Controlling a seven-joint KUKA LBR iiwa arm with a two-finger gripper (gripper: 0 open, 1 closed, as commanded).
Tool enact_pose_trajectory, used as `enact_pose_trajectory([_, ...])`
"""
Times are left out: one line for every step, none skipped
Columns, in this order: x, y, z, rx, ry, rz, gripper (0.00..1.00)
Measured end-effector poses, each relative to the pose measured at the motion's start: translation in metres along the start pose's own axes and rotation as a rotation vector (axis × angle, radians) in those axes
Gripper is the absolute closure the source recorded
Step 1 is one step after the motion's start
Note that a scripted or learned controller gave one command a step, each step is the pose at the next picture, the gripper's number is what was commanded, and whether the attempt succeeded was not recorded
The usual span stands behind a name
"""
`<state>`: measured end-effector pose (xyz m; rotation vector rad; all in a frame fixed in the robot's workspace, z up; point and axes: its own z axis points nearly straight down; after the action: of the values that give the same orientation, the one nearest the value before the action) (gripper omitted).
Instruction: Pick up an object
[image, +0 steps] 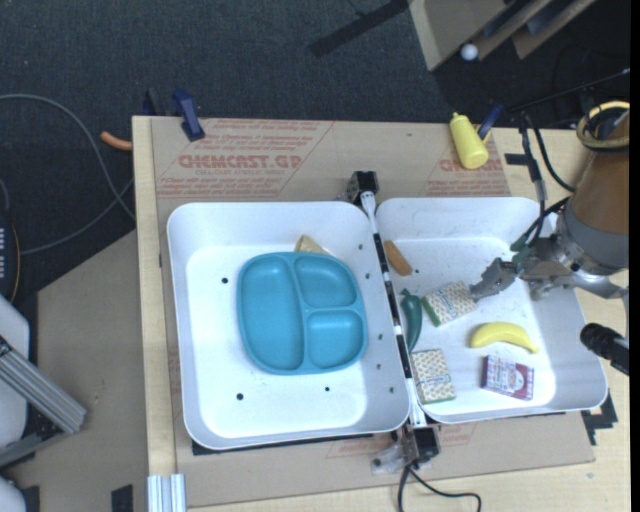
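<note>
My gripper (518, 284) hangs over the right bin (560, 395), near its right side, with its fingers open and nothing between them. One fingertip (487, 281) reaches toward a small patterned packet (452, 301) just to its left. A yellow banana (503, 337) lies below the gripper. Nearer the front lie a maroon packet (508, 377) and a second patterned packet (432, 375). A green object (412, 311) and an orange-brown piece (397, 257) rest against the bin's left wall.
The left bin (200, 400) holds a blue divided plate (300, 311) with a tan item (310, 243) behind it. A yellow bottle (467, 142) and a blue clamp (187, 114) sit on the cardboard behind the bins. Cables run at the right.
</note>
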<state>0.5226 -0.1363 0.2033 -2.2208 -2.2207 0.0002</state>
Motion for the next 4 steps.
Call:
enact_pose_trajectory([-0.006,-0.009,0.119,-0.001,0.0,0.001,0.0])
enact_pose_trajectory([-0.01,-0.043,0.119,-0.003,-0.002,0.0,0.0])
enact_pose_trajectory([-0.007,0.054,0.118,-0.002,-0.001,-0.001,0.0])
enact_pose_trajectory([0.013,0.043,0.119,0.001,0.001,-0.001,0.0])
